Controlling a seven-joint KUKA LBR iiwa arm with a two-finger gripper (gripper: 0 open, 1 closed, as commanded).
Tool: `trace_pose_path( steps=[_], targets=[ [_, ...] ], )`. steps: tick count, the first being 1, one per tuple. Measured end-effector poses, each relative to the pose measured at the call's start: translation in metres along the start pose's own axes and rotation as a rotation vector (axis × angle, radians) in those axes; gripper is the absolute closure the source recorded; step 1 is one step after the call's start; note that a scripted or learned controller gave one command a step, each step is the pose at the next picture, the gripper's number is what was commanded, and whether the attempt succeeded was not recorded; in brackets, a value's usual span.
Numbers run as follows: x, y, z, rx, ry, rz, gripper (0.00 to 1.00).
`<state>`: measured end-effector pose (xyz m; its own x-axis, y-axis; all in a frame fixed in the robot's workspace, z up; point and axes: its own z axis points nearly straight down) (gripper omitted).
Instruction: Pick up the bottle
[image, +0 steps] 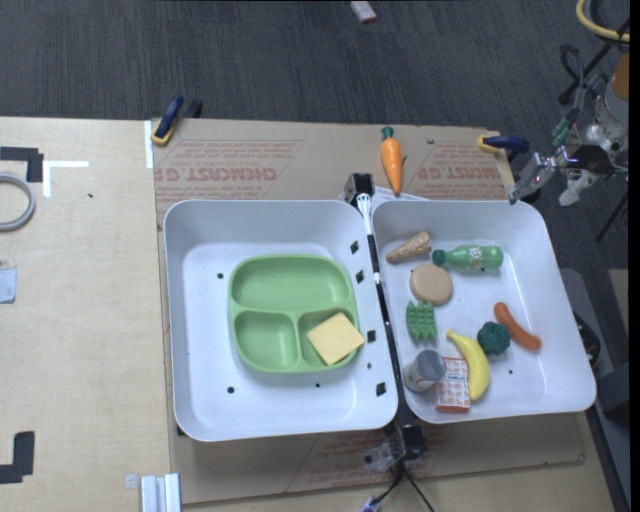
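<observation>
Tool (545, 178) hangs beyond the right bin's (560, 300) far right corner, above the surface, fingers spread apart and gripping nothing. Well apart from it, the green bottle (468, 258) lies on its side in that bin's far part, beside a tan roll (409, 248).

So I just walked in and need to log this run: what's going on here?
The robot arm is meant to pick up the bottle, but nothing is in its grip yet. Its claw hangs near the upper right, just outside the right bin. The green bottle lies on its side in that bin's upper part, among a banana, a sausage and other toy food. The left bin holds a green divided tray with a yellow block in one compartment.
</observation>
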<state>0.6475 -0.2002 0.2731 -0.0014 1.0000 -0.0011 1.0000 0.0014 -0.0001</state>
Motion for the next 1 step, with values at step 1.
trace_pose_path(
  steps=[1],
  targets=[
    [-0.0001, 0.0005, -0.0098, -0.001, -0.002, -0.003, 1.0]
  ],
)
